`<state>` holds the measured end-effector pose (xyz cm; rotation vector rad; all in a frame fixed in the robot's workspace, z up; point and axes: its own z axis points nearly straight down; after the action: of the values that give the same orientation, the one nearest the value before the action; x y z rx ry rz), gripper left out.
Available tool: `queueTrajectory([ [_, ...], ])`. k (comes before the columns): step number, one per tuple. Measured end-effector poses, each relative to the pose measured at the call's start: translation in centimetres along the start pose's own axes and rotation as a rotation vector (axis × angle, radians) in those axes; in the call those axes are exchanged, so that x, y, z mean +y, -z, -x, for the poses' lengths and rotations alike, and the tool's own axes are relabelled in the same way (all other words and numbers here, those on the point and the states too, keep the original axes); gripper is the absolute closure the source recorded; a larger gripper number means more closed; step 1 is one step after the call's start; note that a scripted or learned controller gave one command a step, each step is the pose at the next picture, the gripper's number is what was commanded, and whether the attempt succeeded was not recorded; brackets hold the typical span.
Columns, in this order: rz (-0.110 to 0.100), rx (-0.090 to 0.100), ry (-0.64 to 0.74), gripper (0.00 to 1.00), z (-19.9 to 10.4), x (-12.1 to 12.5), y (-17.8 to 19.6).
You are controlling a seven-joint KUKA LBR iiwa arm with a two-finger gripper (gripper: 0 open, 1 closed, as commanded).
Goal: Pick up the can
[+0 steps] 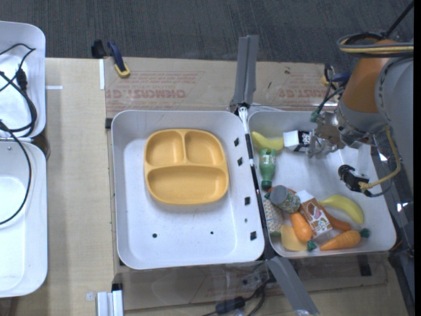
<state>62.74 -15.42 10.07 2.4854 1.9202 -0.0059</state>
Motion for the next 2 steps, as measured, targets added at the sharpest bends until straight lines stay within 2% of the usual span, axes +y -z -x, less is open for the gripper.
queueTrajectory([
  [1,0.000,0.000,0.000,0.00,0.0,0.0,0.0],
  [2,0.000,0.010,-0.093,0.00,4.9,-0.9,-0.8],
])
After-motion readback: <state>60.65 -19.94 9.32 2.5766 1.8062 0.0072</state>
